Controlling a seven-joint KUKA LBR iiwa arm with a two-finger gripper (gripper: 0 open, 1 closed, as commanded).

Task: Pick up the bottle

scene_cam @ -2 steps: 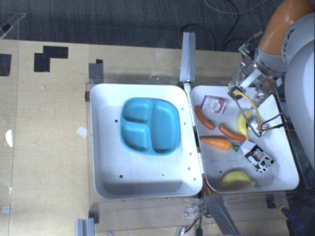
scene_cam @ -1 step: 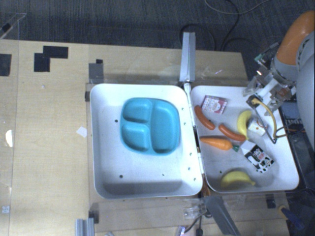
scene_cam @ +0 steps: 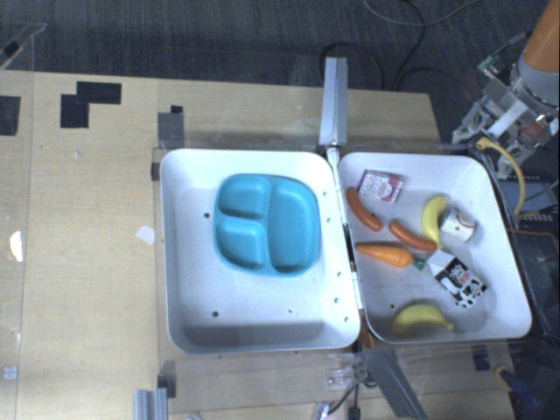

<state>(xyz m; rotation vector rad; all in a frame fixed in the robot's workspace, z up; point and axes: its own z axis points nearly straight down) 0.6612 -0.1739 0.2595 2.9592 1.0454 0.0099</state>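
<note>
bench (scene_cam: 79, 234): pale wood, carries both bins side by side
left bin (scene_cam: 188, 261): white, shallow, holds the blue tray
right bin (scene_cam: 486, 195): white, shallow, holds all the small items
arm (scene_cam: 538, 55): grey with orange band, top right corner, outside the right bin's far right corner
blue tray (scene_cam: 267, 223): three compartments, sits in the middle of the left bin, nothing in it
gripper (scene_cam: 492, 122): hangs beyond the right bin's far rim, off the bin, well apart from the bottle; can't tell whether spread or closed, nothing seen in it
lower banana (scene_cam: 422, 318): near the front rim of the right bin, alone
upper banana (scene_cam: 432, 217): curved, upright in the view, right-centre of the bin
carrot (scene_cam: 385, 255): orange, lying across the bin's middle, green end toward the carton
sausage A (scene_cam: 364, 210): left side, slanted
sausage B (scene_cam: 411, 235): between carrot and upper banana
carton (scene_cam: 460, 280): black-and-white pattern, right of the carrot
packet (scene_cam: 381, 186): red and white, near the far rim
bottle (scene_cam: 458, 227): small, white, lying in the right bin, touching the upper banana's right side, just above the carton
</note>
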